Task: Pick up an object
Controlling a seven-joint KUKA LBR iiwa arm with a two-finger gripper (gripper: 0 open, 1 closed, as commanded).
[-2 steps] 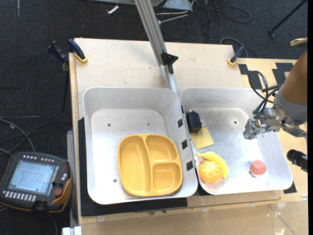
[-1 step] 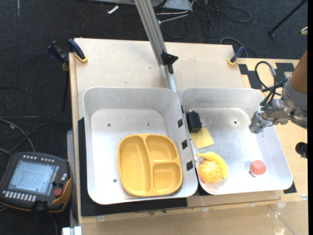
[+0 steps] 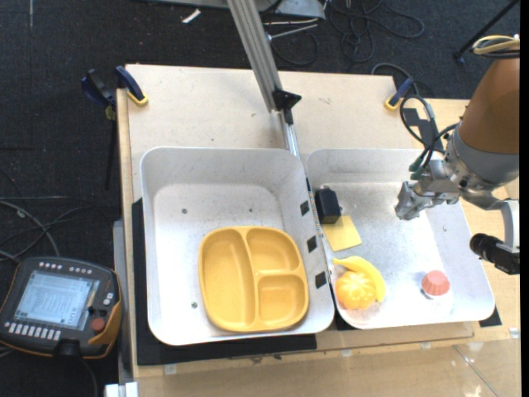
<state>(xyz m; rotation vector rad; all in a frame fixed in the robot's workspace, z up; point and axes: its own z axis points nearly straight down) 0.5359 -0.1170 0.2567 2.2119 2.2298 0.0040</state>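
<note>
In the right bin lie an orange fruit with a yellow banana curled around it, a flat yellow square, a small black block by the bin's left wall, and a small red-pink piece near the front right. My gripper hangs over the right bin's middle, right of the yellow square and above the red-pink piece. Nothing shows between its fingers.
The left bin holds a yellow divided plate. A slanted metal pole rises from between the bins. Clamps sit at the bench's back corners. A teach pendant lies on the floor at left.
</note>
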